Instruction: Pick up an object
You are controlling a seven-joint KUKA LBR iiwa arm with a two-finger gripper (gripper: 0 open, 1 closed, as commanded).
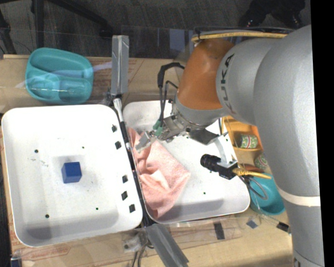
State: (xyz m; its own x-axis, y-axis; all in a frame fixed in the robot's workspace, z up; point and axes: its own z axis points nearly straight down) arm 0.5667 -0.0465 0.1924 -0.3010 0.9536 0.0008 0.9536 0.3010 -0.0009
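Pincer: low over the right bin, at the pink cloth's upper edge; grip state I can't tell.
Cloth: bunched along the left wall.
Blue cube: alone in the left bin.

Wooden surface under two white bins, teal plastic container on it just beyond the left bin, dark carpeted floor past the surface's far edge, light even.
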